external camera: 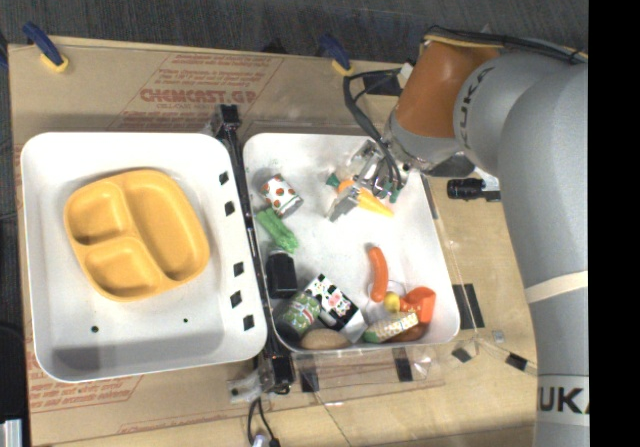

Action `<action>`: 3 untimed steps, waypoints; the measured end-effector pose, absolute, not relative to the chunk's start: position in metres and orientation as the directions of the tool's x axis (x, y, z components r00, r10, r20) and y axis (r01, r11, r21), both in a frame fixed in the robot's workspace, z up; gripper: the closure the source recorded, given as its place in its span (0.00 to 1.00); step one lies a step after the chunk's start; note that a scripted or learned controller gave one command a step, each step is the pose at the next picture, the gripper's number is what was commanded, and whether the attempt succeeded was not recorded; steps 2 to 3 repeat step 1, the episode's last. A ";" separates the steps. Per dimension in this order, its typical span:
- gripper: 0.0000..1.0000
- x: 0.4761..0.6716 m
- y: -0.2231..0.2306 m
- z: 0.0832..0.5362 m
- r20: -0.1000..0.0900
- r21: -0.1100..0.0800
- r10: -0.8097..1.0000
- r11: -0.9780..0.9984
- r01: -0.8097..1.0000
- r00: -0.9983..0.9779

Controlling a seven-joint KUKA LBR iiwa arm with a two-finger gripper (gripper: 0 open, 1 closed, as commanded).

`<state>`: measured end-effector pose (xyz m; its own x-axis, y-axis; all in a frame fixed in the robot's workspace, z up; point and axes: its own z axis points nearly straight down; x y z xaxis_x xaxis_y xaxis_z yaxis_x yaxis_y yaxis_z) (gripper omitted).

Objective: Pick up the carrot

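The gripper (357, 188) seems to pinch the carrot (374, 202) in the right bin (300, 150).

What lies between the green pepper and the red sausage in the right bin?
In the camera view, bare white bin floor separates the green pepper from the red sausage.

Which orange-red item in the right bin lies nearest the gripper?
The carrot, right at the gripper; the sausage lies alone mid-bin, lower down.

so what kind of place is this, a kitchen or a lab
Most likely a robot lab bench. A grey KUKA arm reaches over two white bins, toy food such as a carrot lies in one, and blue clamps pin a cardboard sheet.
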<state>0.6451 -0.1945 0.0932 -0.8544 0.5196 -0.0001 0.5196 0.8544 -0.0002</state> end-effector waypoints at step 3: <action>1.00 0.647 -0.194 0.105 -0.005 0.000 0.513 0.858 0.513 -0.858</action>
